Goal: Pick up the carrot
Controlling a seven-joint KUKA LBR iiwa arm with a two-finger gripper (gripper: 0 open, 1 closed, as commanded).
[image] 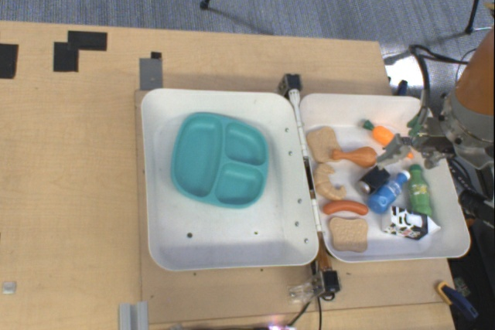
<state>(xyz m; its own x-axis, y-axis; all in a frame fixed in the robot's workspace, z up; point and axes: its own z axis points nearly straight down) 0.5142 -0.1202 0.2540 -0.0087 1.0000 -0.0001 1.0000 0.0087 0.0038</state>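
Gripper (408, 148) is hovering over the far-right part of the right bin (456, 243), dark linkage blurring against the clutter below; whether it is released or clenched cannot be told, and nothing is showing as grasped. Grey arm with orange band is reaching in across the bin's right wall.

Carrot (379, 134) is lying in the right bin's far half, near its far wall: short, bright orange, small green top pointing toward the bin's far-left. It is sitting just beside the gripper's left tip; contact cannot be judged.

Other contents of the right bin:
- drumstick (356, 156) is lying toward the bin's middle, near the carrot.
- green bottle (418, 189) is standing along the right wall, under the gripper's near side.
- blue bottle (387, 193) and a black block (373, 179) are crowding the bin's centre.
- black-and-white carton (407, 222) is resting toward the near-right corner.
- sausage (345, 207) and toast (349, 233) are occupying the near-left part.

Room: bare white floor is showing between the carrot and the bin's far wall; the side toward the bin's middle is looking crowded.

Left of the right bin, the left bin (232, 247) is holding a teal divided plate (220, 160).
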